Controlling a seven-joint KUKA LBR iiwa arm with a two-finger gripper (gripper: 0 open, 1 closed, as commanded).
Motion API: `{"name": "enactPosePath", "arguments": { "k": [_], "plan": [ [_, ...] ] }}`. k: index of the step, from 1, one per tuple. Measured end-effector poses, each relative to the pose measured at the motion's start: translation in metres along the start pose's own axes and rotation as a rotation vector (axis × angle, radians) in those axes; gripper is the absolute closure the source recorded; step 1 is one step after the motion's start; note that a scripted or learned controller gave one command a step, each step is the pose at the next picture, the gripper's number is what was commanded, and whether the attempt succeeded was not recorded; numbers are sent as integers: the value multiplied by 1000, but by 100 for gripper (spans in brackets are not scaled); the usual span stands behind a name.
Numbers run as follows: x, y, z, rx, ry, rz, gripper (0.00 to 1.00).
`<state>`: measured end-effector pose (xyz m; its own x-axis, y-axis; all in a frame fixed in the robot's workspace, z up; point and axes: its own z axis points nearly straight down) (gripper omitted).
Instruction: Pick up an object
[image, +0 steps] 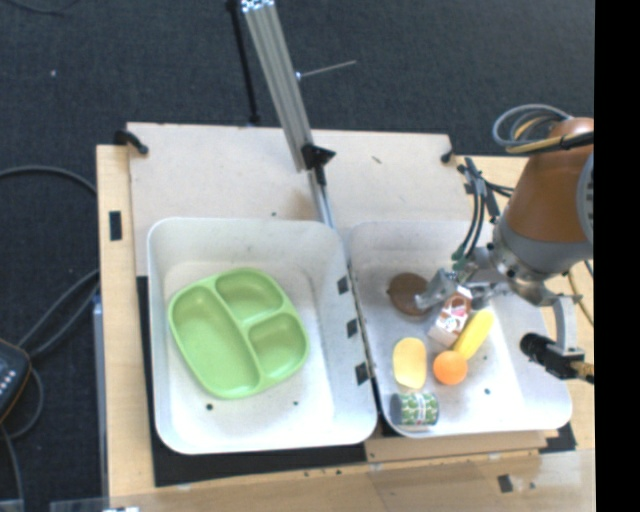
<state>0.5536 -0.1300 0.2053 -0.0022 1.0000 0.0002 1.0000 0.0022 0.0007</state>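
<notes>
The gripper (446, 292) hovers low in the right bin (535, 405); I can't tell how its jaws stand. A small white carton (451, 318) lies just below them, touching the yellow banana (474, 332), whose long axis runs diagonally.

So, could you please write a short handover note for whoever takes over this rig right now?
Gripper: down in the right bin, by the brown disc and the small white carton; whether it grips anything cannot be told.
Right bin also holds a yellow banana, an orange ball, a pale yellow piece and a green can.
Left bin holds a green divided plate.
Done: arm has reached the pile.
Left: grip one object and lift it.
</notes>
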Motion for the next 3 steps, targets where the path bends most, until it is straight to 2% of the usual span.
{"name": "enactPosePath", "arguments": {
  "k": [1, 2, 3],
  "plan": [
    [0, 0, 0, -1, 0, 1, 0],
    [6, 6, 49, 4, -1, 1, 0],
    [3, 11, 80, -17, -6, 3, 0]
  ]
}}
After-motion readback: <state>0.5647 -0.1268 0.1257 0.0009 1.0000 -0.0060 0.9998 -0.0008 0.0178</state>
